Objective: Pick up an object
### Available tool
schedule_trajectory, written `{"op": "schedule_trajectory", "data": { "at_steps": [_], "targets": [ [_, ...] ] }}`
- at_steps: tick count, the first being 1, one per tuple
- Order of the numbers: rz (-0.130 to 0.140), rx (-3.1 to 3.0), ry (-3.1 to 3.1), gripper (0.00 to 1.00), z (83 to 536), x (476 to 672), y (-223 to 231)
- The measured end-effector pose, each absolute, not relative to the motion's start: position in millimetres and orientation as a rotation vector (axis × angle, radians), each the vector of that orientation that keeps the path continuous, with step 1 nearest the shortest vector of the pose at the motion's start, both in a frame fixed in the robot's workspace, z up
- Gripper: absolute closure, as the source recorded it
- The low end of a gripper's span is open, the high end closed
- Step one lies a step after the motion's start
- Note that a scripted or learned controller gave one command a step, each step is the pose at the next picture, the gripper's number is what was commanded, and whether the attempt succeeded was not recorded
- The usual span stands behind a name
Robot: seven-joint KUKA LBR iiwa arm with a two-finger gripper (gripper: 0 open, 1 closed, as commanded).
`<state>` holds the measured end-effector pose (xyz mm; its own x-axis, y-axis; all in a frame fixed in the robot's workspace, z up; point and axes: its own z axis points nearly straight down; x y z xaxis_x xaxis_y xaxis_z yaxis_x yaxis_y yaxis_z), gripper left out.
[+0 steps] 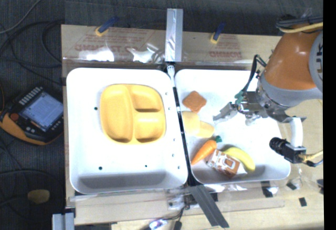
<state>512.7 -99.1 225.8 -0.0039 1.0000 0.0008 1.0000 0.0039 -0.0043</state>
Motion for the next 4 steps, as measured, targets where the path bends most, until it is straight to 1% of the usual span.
{"op": "schedule_trajectory", "data": {
  "at_steps": [1,2,3,4],
  "targets": [
    [0.003,-2.061,-2.364,0.0,105.5,497.7,-125.4],
    [0.003,-2.161,-2.275,0.0,137.8,487.6,-117.2],
    [0.004,-2.211,-2.229,0.0,163.1,544.7,-148.6],
    [0.006,-2.285,-2.15,0.0,139.5,578.5,-109.7]
  ]
}}
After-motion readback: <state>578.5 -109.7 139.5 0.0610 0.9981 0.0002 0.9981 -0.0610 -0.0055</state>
